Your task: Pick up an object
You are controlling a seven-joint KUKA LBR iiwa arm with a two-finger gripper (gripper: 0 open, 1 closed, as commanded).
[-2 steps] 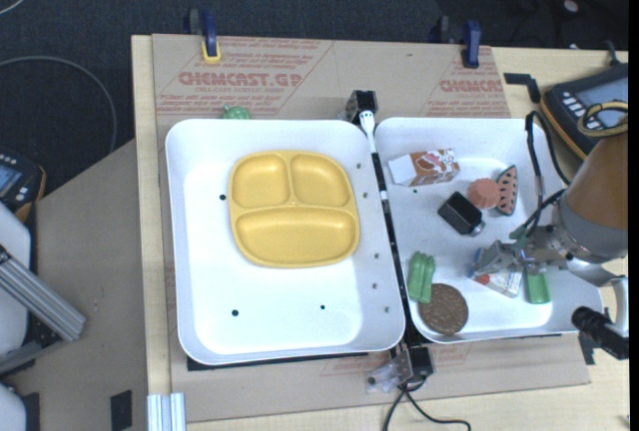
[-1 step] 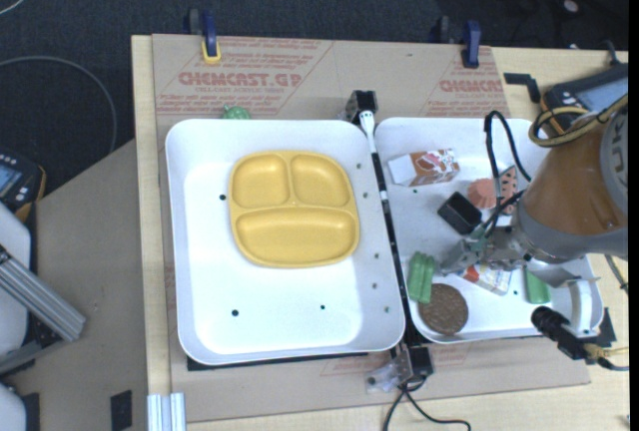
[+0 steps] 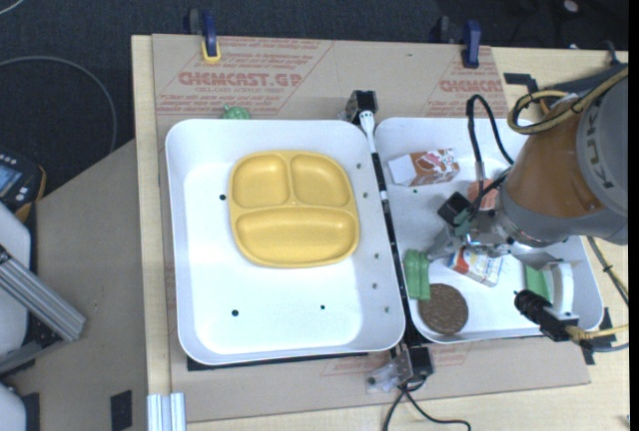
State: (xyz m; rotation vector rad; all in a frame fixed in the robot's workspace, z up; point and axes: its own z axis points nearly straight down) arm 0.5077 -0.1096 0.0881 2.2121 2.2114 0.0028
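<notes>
I am reaching into the right-hand shallow white bin [image 3: 589, 264], my claw [image 3: 477, 244] hanging over a small red-and-white packet [image 3: 479, 266] near the bin's middle. Whether the claw is released or clenched I cannot tell; the wrist is hiding it. A green block [image 3: 415, 275] and a round brown disc [image 3: 443, 309] are lying just beside. In my judgement, I should be descending straight, centring on the packet, avoiding those neighbours. The yellow divided plastic tray [image 3: 295, 208] is sitting in the left bin [image 3: 200, 249].
</notes>
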